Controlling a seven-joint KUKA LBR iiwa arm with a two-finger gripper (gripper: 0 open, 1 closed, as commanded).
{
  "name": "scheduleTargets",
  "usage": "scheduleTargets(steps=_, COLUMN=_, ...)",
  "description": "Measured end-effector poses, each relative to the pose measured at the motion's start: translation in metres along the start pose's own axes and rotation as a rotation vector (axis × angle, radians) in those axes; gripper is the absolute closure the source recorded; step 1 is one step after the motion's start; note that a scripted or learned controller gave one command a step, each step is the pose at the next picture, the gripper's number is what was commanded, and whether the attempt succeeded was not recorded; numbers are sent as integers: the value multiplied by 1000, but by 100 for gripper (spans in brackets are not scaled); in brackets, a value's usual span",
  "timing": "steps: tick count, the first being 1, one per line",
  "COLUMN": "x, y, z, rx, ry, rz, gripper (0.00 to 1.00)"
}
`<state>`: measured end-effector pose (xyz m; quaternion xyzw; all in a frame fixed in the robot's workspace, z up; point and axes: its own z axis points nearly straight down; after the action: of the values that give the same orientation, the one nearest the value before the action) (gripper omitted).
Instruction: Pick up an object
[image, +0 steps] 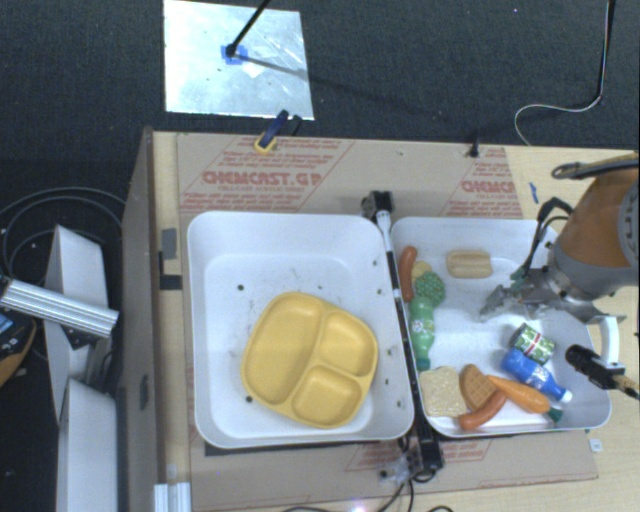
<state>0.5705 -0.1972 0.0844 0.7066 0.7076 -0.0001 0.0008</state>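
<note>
Fingers (505, 298) stood spread, holding nothing. Just beside them: one can (531, 343), one bottle (534, 377), one carrot (522, 393). Well apart: one yellow tray (310, 358).

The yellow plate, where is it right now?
The yellow plate lies in the left bin, toward its front, across the divider from the toy food.

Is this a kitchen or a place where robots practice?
It looks like a robot practice lab, not a kitchen. The food in the right bin seems to be toys, a robot arm reaches over it, and loose cables lie on the dark floor beside the bench.
</note>
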Motion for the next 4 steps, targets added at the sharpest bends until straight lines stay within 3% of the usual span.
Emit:
scheduleTargets(steps=1, x=-10, y=-20, z=-99, rx=-4, ry=-1, rz=1, gripper=0)
scheduleTargets(steps=2, x=-9, y=-34, z=0, rx=-1, ry=0, rz=1, gripper=0)
scheduleTargets(steps=3, x=-9, y=-33, z=-11, rx=-3, ry=0, rz=0, gripper=100)
scheduleTargets(steps=4, x=72, y=-9, z=-23, rx=-1, ry=2, rz=-3, gripper=100)
